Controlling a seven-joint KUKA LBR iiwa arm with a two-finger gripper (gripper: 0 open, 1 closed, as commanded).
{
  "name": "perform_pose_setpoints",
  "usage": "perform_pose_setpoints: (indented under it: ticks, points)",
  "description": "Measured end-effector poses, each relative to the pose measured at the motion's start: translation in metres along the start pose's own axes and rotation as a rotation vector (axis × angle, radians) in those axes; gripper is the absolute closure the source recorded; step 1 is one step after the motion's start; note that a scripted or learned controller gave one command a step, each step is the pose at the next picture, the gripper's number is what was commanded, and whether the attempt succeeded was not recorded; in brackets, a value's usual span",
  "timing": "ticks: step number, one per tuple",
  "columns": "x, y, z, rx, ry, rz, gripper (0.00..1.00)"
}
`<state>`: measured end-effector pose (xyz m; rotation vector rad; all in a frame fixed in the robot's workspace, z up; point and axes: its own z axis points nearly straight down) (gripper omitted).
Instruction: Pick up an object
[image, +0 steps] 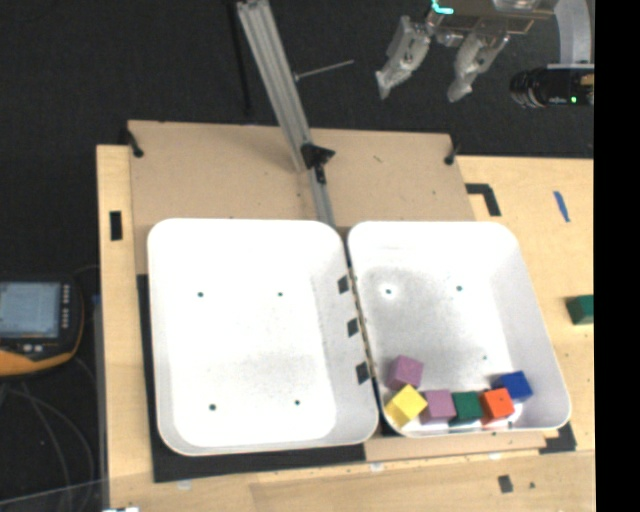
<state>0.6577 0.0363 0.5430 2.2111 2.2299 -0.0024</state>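
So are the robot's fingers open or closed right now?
Open. The two fingers hang apart with a dark gap between them, nothing held, high above the right bin.

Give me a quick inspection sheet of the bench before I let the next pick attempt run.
Surface: wooden bench bearing two shallow white bins side by side.
Job's things: right bin holds blocks bunched at its near edge: two purple blocks, yellow block, green block, orange block, blue block.
Clutter: a green object on the bench right of the bins.
Grippers: gripper open, holding nothing, hovering beyond the far end of the bench.
Cables: dark cables at lower left.
Surroundings: handheld screen device at left; slanted metal rail above the bins.
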Motion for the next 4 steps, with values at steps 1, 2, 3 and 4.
perform_pose_setpoints:
  ticks: [1, 2, 3, 4]
  points:
    - [0.0, 0.0, 0.0, 0.0, 0.0, 0.0, 0.0]
    - [0.0, 0.0, 0.0, 0.0, 0.0, -0.001, 0.0]
    - [-0.069, 0.0, 0.025, 0.001, -0.001, 0.015, 0.0]
    - [-0.021, 0.019, 0.097, 0.007, 0.002, 0.003, 0.0]
